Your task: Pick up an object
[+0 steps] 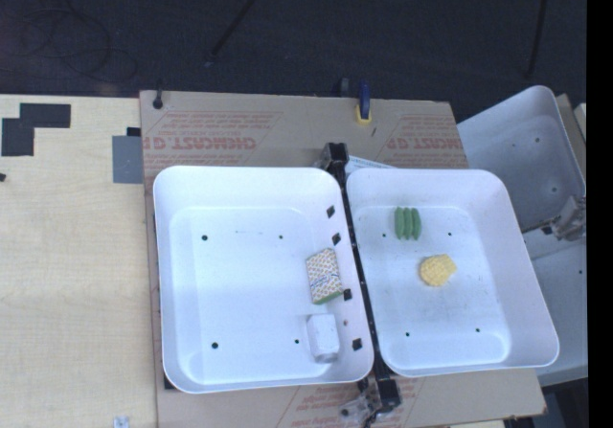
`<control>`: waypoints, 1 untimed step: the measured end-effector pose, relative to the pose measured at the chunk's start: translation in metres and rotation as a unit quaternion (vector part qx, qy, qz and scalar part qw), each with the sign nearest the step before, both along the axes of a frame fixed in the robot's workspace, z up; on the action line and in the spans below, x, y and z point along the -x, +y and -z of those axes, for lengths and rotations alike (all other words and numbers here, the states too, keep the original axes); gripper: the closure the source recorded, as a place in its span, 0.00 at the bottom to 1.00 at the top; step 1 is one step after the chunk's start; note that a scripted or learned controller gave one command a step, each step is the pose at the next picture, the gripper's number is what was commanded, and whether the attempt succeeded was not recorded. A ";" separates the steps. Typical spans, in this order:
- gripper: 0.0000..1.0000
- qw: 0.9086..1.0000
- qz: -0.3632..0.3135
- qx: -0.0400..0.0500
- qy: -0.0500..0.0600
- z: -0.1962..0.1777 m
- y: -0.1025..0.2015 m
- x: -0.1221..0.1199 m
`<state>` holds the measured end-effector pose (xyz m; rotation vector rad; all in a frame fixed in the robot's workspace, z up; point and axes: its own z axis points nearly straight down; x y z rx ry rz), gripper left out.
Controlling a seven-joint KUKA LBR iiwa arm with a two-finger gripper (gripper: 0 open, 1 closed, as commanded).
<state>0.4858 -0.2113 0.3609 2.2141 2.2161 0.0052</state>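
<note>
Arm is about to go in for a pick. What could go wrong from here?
The patterned block and white object lie close to the left bin's right wall, so fingers may hit it. The white object blends into the white bin. The green piece and yellow piece look small and low.

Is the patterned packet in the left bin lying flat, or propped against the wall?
Cannot tell for sure. The patterned packet sits at the left bin's right wall, its broad face toward the camera; it may be leaning on that wall.
</note>
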 end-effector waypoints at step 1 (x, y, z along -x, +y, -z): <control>1.00 1.000 -0.001 -0.005 0.011 0.103 0.044 0.012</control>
